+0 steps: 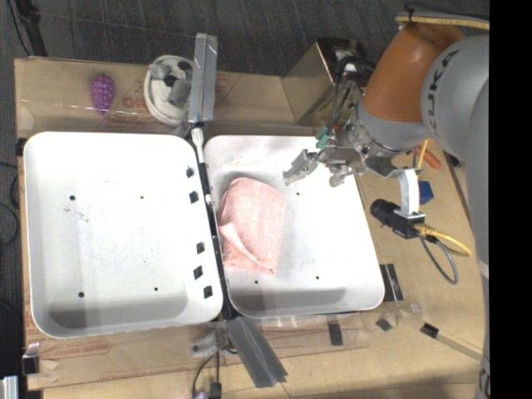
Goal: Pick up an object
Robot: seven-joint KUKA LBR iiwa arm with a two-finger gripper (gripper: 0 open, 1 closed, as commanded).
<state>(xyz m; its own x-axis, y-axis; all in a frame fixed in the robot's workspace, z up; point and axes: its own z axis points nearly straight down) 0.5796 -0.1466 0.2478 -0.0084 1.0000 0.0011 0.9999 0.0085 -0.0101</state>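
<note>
A crumpled pink cloth (249,223) lies in the right bin (332,256), against its left side. My gripper (317,173) hovers over the far part of that bin, up and to the right of the cloth and apart from it. It is open, with nothing between its fingers (297,170).
The left bin (108,231) stands beside the right one, with a row of black clips along the divider (202,231). Behind the bins on the bench sit a small purple object (102,92), a white coil (169,90) and a brown box (318,77).
</note>
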